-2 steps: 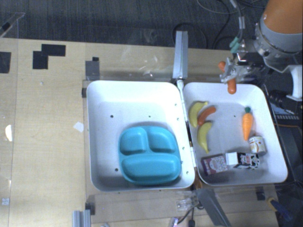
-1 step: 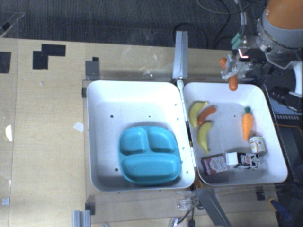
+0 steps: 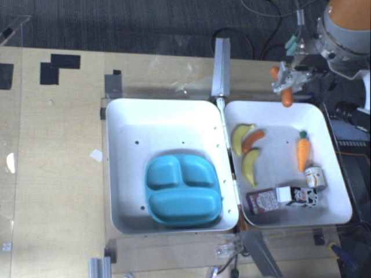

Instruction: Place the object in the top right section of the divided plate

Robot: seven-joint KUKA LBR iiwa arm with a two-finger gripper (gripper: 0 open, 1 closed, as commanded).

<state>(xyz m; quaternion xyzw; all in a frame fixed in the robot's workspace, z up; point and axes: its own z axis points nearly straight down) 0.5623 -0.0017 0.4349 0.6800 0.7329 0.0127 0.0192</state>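
The object, a small orange piece (image 3: 286, 99), hangs under the gripper (image 3: 284, 84) above the right bin's (image 3: 342, 213) far rim; whether the gripper is clamped on it cannot be determined. The blue divided plate (image 3: 183, 189), smooth and rounded, sits in the left bin (image 3: 124, 155). The right bin holds two bananas (image 3: 246, 155), a carrot (image 3: 302, 153) and small cartons (image 3: 284, 197); their labels are unreadable.

Open room over the plate, clutter low in the right bin

I saw the blue divided plate (image 3: 183, 190) alone in the left bin (image 3: 124, 155), open all round. In the right bin (image 3: 330, 132), bananas (image 3: 246, 153) and a sausage (image 3: 253, 140) crowded the divider; carrot (image 3: 302, 153) and cartons (image 3: 282, 199) blocked the lower right, leaving the middle free.
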